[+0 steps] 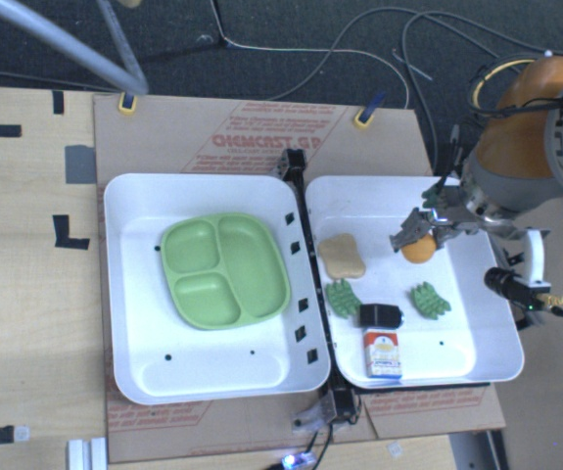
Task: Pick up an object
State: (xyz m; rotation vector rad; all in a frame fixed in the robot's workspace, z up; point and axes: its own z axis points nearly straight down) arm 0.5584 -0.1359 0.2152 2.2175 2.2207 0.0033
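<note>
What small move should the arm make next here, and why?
Probably a short, slow lift straight up. The gripper sits low in the right bin, right at the orange ball, but a firm grasp cannot be seen, so a small rise would test it. The other items lie apart.

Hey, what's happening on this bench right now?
A robot arm reaches in from the right over the right bin. Its hand sits right at a small orange ball. A tan sponge-like piece, two green items, a black block and a small carton lie nearby. The left bin holds a green divided plate.
</note>
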